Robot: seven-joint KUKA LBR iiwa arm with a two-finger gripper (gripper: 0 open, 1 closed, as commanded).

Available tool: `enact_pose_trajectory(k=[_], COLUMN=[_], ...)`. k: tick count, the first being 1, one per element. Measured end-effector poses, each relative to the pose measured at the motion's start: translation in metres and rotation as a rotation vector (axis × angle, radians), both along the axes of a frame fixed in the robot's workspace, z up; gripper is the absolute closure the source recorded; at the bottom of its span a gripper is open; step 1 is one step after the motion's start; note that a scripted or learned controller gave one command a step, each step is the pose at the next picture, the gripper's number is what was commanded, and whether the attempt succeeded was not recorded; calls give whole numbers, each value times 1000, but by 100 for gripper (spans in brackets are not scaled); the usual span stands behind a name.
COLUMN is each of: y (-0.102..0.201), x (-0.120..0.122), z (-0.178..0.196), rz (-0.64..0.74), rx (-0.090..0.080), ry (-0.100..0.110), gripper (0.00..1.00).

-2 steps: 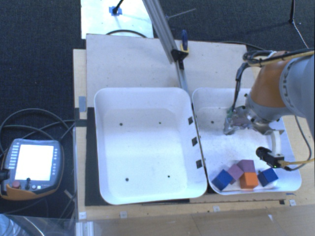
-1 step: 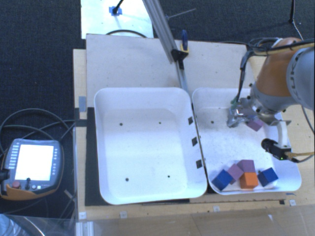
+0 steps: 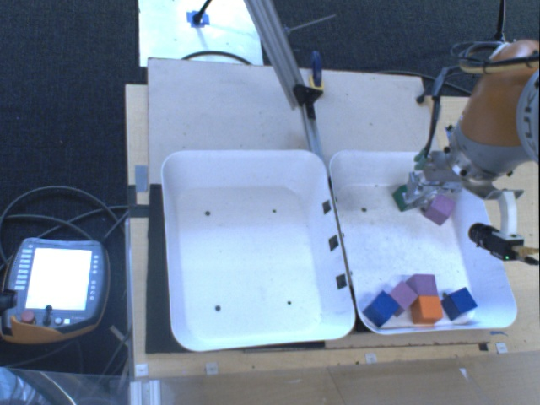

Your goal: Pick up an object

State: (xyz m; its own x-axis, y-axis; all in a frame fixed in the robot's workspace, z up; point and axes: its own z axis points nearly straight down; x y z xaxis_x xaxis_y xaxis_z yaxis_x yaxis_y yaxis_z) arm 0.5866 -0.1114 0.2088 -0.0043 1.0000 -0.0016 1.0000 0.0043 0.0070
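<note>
Camera view. We look down on two shallow white bins set side by side on a pale bench. The left bin (image 3: 253, 243) has a smooth, glossy floor marked by a few small dark dots. The right bin (image 3: 371, 226) holds all the candidate objects.

We note the gripper (image 3: 419, 191) over the far part of the right bin, with the arm (image 3: 498, 108), grey with its orange band, reaching in from the right. A green block (image 3: 401, 197) sits at the gripper's left side and a mauve block (image 3: 439, 209) just beside it on the near right; both touch or overlap the tool's outline. We cannot tell whether the gripper has closed on either, so no grasp is recorded.

At the near end of the right bin we find a tight cluster: a blue cube (image 3: 381, 308), a purple cube (image 3: 403, 294), a second purple cube (image 3: 423, 283), an orange cube (image 3: 427, 310) and another blue cube (image 3: 460, 303). All appear matt, hard-edged and roughly alike in size. In our judgement they gathered against the near wall because the bin floor curves up there, which would crowd any grasp.

A teach pendant (image 3: 55, 287) lies off the bench at far left.
</note>
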Motion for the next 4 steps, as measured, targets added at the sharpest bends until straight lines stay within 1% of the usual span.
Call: enact_pose_trajectory(k=[1, 2, 3, 4], y=[0, 56, 112, 174], x=[1, -2, -15, -11], z=[13, 25, 27, 22], rz=[0, 7, 7, 8], rx=[1, 3, 4, 4], ry=[4, 5, 7, 6], gripper=[100, 100, 100, 100])
